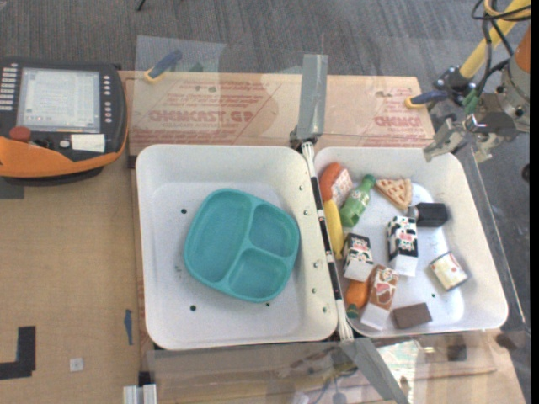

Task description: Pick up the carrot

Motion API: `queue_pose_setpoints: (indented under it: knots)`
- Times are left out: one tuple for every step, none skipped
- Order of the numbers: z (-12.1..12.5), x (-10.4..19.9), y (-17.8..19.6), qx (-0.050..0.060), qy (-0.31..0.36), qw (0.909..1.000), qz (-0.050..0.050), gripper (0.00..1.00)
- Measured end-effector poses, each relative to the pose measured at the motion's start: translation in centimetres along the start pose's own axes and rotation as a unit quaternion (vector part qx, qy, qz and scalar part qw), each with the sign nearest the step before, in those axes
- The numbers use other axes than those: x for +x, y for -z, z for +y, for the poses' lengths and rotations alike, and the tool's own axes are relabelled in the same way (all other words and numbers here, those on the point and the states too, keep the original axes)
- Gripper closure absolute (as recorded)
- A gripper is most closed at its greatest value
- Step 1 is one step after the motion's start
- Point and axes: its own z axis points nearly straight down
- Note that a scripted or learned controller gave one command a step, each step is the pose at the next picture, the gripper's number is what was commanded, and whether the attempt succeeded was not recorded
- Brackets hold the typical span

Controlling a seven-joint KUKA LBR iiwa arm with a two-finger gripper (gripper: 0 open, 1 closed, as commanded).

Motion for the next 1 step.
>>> queue_pose_setpoints:
  knots:
    - [-3.34,-3.47,-16.03,-0.003,0.115,0.9934,-0.001,0.0]
